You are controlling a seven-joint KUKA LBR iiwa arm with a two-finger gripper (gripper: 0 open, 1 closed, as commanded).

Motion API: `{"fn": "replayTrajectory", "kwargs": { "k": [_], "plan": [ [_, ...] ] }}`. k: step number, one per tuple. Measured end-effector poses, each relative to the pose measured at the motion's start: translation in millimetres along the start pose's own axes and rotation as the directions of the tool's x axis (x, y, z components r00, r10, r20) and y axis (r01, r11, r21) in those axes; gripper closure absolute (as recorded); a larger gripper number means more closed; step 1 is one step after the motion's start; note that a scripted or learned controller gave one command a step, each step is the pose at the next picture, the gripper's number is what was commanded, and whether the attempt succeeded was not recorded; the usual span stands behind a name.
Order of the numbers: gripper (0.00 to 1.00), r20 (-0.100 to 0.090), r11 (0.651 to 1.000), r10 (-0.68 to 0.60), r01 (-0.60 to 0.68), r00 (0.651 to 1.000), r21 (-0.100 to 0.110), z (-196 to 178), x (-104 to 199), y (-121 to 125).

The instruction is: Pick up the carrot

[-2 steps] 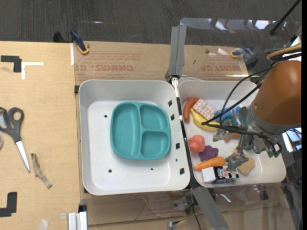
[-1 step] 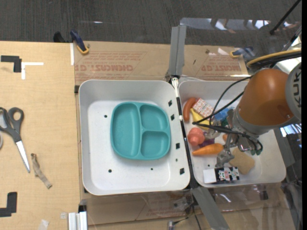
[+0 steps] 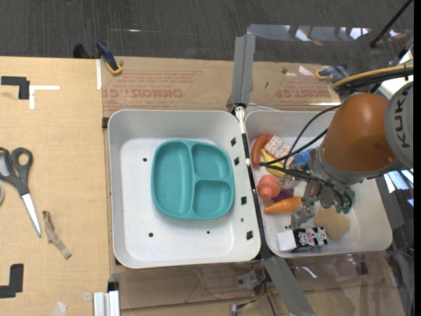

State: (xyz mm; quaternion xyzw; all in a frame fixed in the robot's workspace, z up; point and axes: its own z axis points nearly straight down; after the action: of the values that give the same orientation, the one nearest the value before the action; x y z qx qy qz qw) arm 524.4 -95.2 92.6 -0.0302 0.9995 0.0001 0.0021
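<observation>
Two shallow white bins: left bin (image 3: 125,196) holds one teal divided plate (image 3: 193,180); right bin (image 3: 368,232) holds one orange carrot (image 3: 284,205) among clutter. My gripper (image 3: 306,206) hangs by it; whether my jaws are spread, I cannot tell.

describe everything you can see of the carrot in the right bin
The carrot is a small orange toy, smooth like plastic, tapering to a point toward the bin divider. It lies flat and slightly tilted on the floor of the right bin, just below a pinkish round toy. The gripper hangs at its thick end, which is partly hidden.

Grey arm (image 3: 401,120) with orange band (image 3: 358,133) reaching in from right, wrist bent downward, claw (image 3: 308,210) hanging low.
</observation>
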Motion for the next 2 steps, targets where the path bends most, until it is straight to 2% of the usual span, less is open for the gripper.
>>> {"fn": "replayTrajectory", "kwargs": {
  "k": [1, 2],
  "plan": [
    [0.00, 0.000, 0.989, 0.145, -0.145, 0.989, 0.000, 0, -13, -2],
    [0.00, 0.001, 0.992, 0.130, -0.130, 0.992, 0.000, -1, -36, -1]
  ]
}}
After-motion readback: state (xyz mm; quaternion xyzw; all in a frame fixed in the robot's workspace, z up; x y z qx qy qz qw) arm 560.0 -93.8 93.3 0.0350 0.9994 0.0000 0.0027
